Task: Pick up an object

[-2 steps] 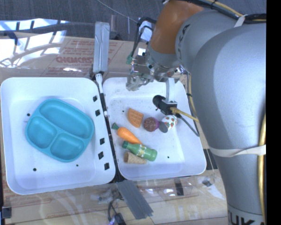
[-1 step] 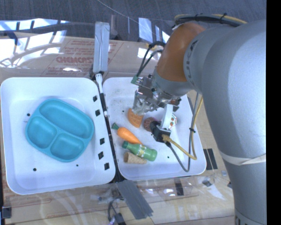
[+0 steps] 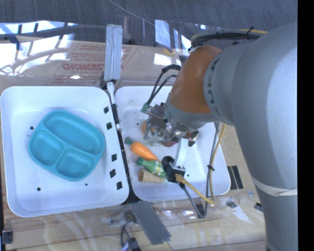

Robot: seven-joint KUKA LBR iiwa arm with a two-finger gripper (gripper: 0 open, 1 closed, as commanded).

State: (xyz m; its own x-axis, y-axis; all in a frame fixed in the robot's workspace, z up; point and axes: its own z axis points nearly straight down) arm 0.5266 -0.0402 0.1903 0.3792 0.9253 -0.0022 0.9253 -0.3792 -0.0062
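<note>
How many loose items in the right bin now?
3: an orange carrot near the left wall of the bin, a green item just below it, a tan cone at the front. The arm covers part of the bin, so more may be hidden.

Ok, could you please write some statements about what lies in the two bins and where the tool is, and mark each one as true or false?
1. The blue divided plate lies in the left bin. True.
2. The carrot lies on the blue divided plate. False: it lies in the right bin.
3. The tool is over the right bin. True.
4. The green object lies alone in the left bin. False: it lies in the right bin, close beside the carrot.
</note>
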